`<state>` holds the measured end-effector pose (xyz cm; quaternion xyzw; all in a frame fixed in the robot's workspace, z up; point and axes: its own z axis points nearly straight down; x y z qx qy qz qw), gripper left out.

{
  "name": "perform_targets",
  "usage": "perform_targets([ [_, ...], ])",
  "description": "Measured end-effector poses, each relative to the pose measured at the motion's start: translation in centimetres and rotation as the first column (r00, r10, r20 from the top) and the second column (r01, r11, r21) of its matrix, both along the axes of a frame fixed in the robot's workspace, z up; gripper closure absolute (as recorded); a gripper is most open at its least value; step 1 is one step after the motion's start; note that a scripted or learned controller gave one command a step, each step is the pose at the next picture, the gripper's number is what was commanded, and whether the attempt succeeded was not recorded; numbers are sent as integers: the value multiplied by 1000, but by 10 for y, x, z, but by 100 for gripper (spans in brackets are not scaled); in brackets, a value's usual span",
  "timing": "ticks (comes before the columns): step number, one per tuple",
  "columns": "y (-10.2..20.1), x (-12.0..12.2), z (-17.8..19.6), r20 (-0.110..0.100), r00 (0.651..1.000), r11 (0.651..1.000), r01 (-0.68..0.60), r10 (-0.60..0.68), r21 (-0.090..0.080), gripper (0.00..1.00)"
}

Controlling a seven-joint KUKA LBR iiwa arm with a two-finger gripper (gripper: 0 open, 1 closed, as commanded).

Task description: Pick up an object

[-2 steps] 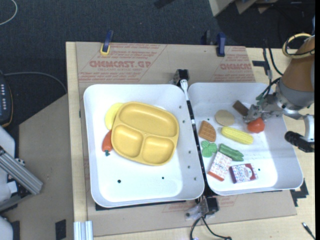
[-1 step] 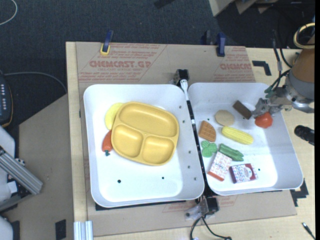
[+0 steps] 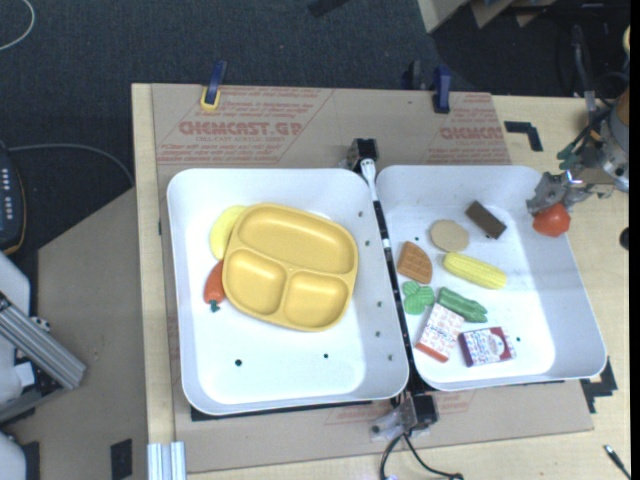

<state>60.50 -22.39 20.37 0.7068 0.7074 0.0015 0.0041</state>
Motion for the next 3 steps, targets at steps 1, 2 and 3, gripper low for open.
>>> perform_targets([
  [1, 0, 1, 23, -3, 1000, 1000, 0, 0, 1, 100],
  [2, 54, -1, 33, -8, 1000, 1000, -4, 4, 5, 100],
  [3, 115, -15, 29, -10, 1000, 1000, -5, 5, 7, 100],
])
